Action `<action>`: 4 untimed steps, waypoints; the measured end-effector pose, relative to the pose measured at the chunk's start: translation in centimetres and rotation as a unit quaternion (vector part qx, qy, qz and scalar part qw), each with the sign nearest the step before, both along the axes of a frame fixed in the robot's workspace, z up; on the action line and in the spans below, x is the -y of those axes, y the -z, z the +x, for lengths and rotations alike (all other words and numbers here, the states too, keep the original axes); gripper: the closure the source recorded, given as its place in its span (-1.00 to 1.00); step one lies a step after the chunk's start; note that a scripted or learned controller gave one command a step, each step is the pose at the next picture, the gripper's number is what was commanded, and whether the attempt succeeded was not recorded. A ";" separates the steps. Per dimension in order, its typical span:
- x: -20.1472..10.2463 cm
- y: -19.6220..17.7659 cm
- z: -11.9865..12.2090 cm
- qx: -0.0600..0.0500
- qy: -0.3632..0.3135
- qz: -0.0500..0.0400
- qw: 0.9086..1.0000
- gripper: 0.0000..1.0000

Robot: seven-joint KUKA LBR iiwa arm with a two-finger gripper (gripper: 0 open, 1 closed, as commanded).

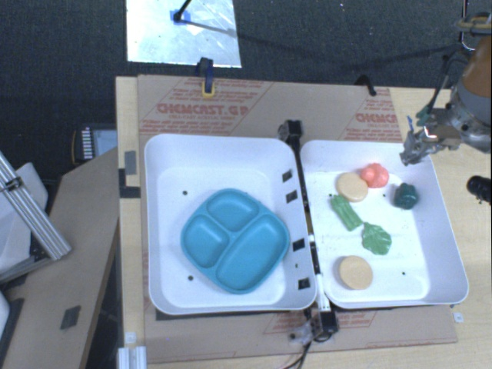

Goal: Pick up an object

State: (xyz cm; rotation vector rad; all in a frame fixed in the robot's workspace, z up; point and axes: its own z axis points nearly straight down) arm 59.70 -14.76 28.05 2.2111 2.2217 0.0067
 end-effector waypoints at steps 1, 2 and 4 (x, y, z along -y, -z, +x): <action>-4.7 0.9 0.1 -0.003 -0.001 0.001 1.000 1.00; -9.5 0.9 0.7 -0.003 -0.002 0.001 1.000 1.00; -19.9 1.7 3.3 -0.003 -0.002 0.002 1.000 1.00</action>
